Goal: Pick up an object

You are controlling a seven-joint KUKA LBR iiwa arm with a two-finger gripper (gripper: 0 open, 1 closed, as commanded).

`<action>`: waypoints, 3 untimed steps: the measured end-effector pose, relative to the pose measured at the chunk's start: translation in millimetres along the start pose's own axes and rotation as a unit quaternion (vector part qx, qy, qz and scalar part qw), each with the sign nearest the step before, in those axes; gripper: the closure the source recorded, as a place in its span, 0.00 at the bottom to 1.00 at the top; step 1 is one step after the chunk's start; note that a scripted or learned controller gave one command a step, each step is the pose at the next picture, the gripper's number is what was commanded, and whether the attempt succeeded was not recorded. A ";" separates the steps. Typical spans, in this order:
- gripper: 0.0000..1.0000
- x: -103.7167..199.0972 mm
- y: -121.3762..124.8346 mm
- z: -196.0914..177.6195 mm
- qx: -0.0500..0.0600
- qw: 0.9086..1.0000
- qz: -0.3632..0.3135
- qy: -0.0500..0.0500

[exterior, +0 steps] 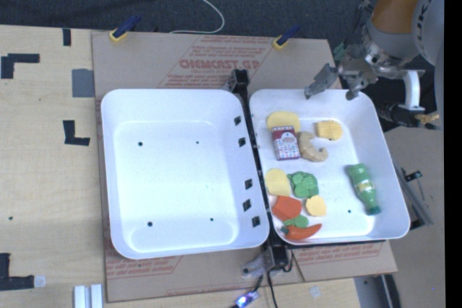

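The claw [333,84] hangs spread and holding nothing above the far rim of the right bin [382,148]. Toy foods lie in that bin, a green bottle [362,188] nearest its right wall.

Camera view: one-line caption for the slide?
Open gripper above the right bin's far edge; toy food and a green bottle inside.
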State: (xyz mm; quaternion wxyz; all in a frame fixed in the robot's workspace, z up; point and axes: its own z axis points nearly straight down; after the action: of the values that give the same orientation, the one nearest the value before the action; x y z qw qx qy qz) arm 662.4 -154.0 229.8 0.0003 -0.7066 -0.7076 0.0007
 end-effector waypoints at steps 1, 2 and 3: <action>0.00 59.8 -41.8 136.3 0.003 1.000 -0.002 0.001; 0.00 55.2 -97.7 146.3 0.002 1.000 0.001 0.000; 1.00 55.5 -95.1 135.5 0.000 1.000 0.000 0.000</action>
State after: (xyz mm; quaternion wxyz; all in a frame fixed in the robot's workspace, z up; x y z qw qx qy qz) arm 567.0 -98.7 94.4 0.0003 -0.7068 -0.7074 0.0008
